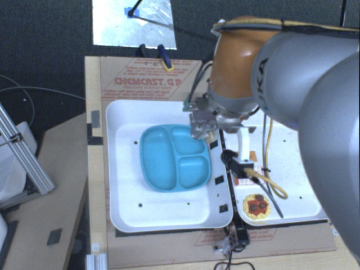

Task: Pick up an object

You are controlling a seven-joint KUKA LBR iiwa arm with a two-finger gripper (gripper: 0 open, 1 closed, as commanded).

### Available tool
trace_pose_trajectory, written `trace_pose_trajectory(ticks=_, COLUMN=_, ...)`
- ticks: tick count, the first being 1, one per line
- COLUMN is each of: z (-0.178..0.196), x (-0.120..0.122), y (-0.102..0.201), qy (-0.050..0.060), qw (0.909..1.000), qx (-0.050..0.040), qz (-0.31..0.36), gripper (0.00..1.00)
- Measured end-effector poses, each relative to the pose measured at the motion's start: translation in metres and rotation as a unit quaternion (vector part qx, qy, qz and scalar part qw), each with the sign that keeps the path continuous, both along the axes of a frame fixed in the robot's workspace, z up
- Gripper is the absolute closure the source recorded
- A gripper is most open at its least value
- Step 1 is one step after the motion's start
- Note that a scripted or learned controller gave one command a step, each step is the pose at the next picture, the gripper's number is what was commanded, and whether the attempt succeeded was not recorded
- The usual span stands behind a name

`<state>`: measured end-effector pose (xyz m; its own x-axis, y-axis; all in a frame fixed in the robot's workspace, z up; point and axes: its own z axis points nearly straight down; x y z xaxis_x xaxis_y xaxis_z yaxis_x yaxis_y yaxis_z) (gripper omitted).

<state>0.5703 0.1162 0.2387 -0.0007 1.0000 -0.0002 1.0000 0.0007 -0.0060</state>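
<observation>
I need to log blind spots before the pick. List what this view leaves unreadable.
- Gripper fingers: hidden by the arm's wrist, over the blue divided plate.
- Right bin: much of its floor is covered by the arm.
- Small yellow item with red spots: too small to identify.

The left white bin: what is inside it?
Inside the left white bin lies a blue plastic plate with three compartments. The gripper hangs over the plate's upper right corner and covers that part.

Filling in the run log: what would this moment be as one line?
arm: over bins | hand: at right rim of blue plate | plate: flat in left bin | right bin: small pizza toy | lifted: nothing
</observation>
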Motion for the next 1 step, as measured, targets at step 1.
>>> trace_pose_trajectory(ticks=1, z=0.0108, x=-0.0459, y=-0.0197, qy=-0.002, qw=1.0, qx=0.0, qz=-0.001, gripper=1.0)
